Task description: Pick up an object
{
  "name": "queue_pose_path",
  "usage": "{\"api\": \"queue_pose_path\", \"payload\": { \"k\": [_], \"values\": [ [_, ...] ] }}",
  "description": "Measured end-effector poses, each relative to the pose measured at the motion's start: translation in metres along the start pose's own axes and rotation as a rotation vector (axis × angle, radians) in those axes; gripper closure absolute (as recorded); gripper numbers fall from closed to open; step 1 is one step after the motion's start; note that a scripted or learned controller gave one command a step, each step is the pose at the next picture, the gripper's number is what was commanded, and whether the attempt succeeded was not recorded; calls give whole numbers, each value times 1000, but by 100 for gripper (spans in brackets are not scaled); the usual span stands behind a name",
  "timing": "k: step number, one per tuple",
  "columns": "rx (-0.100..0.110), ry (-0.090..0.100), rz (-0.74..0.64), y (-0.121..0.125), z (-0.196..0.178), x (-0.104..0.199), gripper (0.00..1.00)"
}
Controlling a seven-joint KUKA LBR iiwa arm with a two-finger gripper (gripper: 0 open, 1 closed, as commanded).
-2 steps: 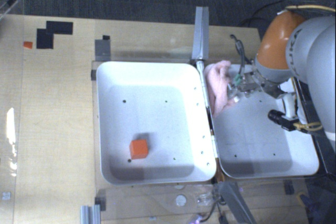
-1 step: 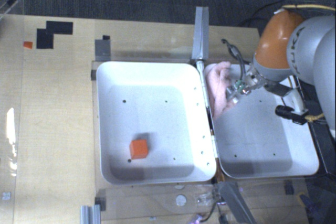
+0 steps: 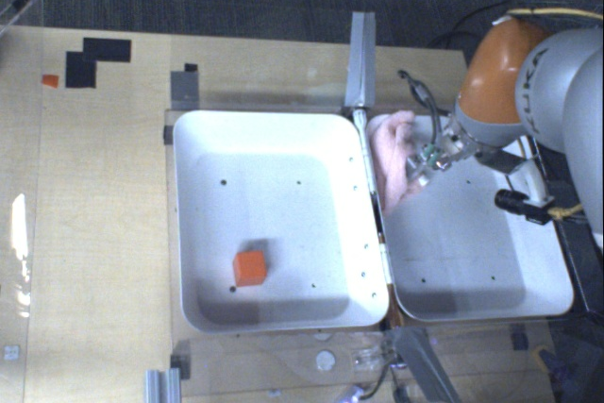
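Arm reaches in from the right, orange band above the wrist, with the pincer [image 3: 425,161] low in the upper-left corner of the right bin [image 3: 491,288]. It sits against the right edge of a pink cloth [image 3: 389,156], which is bunched up against the wall shared with the left bin [image 3: 203,203]. Contact looks likely, but the tip is small and partly lost in cabling and the wrist body. I cannot tell whether the pincer is released or clenched, nor whether any fold of the cloth lies within it.

Other candidate: an orange cube [image 3: 250,268] resting on the floor of the left bin, toward its lower left, well apart from the arm. The light wooden tabletop [image 3: 94,231] carries both bins; a small orange marker [image 3: 50,81] and black blocks [image 3: 92,59] sit near its upper-left corner, outside the bins.

Step in hand, my reading: the grasp attempt on the pink cloth, at or just around the closing point. Lift not yet evident, since the cloth lies draped at the bin wall.

Next move calls for: a firm close on a gathered fold, then a straight rise clear of the divider rim. Risk: soft fabric pressed into a corner may give only a thin pinch and slide out on the lift.
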State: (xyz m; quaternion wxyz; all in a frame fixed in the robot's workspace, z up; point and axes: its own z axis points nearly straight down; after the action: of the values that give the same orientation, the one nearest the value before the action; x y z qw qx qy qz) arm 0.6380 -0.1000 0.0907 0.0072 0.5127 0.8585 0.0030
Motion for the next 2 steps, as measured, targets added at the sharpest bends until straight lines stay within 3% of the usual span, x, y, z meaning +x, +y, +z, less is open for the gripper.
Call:
{"api": "queue_pose_path", "payload": {
  "k": [1, 2],
  "values": [
    [0, 0, 0, 0, 0, 0, 0],
    [3, 3, 96, -4, -98, 54, 0]
  ]
}}
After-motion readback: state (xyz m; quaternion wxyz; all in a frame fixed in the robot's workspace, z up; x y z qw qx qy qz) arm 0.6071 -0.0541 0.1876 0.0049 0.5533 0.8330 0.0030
